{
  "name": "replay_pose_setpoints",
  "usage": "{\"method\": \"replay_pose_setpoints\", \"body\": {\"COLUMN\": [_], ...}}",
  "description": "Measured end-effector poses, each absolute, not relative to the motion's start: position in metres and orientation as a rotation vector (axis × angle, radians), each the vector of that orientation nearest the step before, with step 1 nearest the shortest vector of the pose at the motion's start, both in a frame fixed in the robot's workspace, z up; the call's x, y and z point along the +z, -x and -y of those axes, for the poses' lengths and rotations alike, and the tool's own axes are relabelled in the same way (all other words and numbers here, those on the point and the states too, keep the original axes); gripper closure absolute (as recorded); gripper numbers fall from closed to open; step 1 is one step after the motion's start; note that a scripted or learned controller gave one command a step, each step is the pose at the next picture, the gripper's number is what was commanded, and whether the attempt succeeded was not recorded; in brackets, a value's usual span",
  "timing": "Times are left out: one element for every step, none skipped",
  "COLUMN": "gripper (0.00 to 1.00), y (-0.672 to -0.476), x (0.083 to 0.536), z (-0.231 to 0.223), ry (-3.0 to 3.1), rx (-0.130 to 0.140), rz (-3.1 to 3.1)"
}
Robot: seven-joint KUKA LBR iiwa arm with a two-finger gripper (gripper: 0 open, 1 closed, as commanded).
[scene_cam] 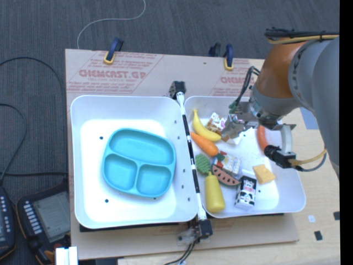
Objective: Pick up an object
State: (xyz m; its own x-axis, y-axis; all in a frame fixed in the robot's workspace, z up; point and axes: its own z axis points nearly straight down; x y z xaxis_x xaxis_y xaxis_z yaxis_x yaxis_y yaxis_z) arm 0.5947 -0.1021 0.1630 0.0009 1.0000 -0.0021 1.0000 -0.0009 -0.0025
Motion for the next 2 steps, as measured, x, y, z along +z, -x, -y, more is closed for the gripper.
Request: {"method": "replay_pose_setpoints", "body": {"gripper": [0.0, 0.0], "y": [-0.595, -0.6], "x": [0.163, 0.102], "z": [0.102, 0.099], "ry": [2.221, 2.221], "rx": [0.004, 0.002], "rz": [2.221, 2.223]}}
